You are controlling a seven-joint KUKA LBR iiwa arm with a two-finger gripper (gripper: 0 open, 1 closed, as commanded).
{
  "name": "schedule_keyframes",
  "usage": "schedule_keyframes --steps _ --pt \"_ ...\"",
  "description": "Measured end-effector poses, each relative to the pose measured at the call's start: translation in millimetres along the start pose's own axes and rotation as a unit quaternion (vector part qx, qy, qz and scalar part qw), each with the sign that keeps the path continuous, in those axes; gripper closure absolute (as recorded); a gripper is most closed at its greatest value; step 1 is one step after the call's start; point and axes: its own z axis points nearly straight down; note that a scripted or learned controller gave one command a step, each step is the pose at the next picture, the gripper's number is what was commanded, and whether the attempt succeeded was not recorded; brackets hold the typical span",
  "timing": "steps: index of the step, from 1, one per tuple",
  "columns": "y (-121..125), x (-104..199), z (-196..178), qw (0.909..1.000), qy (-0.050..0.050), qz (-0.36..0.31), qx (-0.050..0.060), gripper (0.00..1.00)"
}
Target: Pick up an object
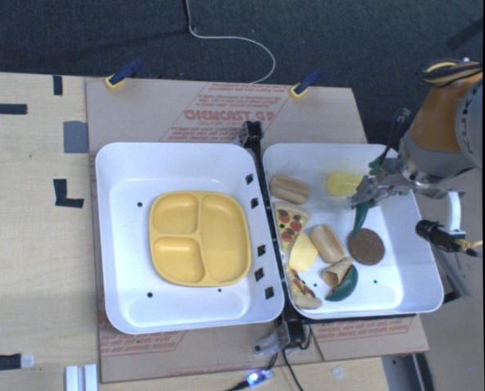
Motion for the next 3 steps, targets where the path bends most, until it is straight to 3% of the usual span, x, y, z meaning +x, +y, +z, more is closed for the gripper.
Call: schedule_keyframes --steps 2,3 --pt "-4 3 -89 1.0000 0.000 0.000 -0.001 1.00" --pt "-43 46 -93 1.0000 0.001 -0.001 0.002 1.00"
